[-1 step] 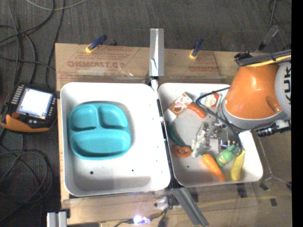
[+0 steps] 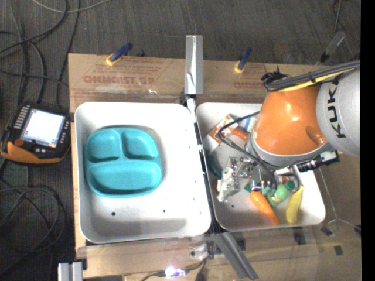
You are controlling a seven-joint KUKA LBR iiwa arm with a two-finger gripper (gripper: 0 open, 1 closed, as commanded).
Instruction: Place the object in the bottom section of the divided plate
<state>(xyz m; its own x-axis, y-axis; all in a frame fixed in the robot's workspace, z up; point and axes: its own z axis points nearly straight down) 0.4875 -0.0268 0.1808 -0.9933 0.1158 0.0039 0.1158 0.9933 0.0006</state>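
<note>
Toys were the prize, a small heap of them down in the right bin [image 2: 319, 212], and which one counted as the object could not be told yet. Biggest thing on show was the arm [image 2: 290, 124], its orange band hanging over that bin and hiding a good share of it. Next to it sat the left bin [image 2: 102, 224], and inside that the teal divided plate [image 2: 123, 160], two small sections up top, one wide section along the bottom. That wide section was the target, and nothing lay in it.

So the step in hand looked like the pick, not the carry. The gripper [image 2: 233, 177] was low in the right bin, near its left wall, a pale metal cluster under the wrist. Whether it was open or closed could not be told; the view there was too cluttered, and nothing could be seen held.

Smaller stuff now: a carrot [image 2: 263, 206] lay just to the gripper's right, a banana [image 2: 294, 205] beyond it near the bin's right wall, and a green piece [image 2: 280, 193] between the two, higher up. An orange-and-white packet [image 2: 234, 134] peeked out under the arm.

Next move, by my reading, called for a firm hold on one toy, a clean lift over both bin walls, then a trip leftward to that wide lower section.
</note>
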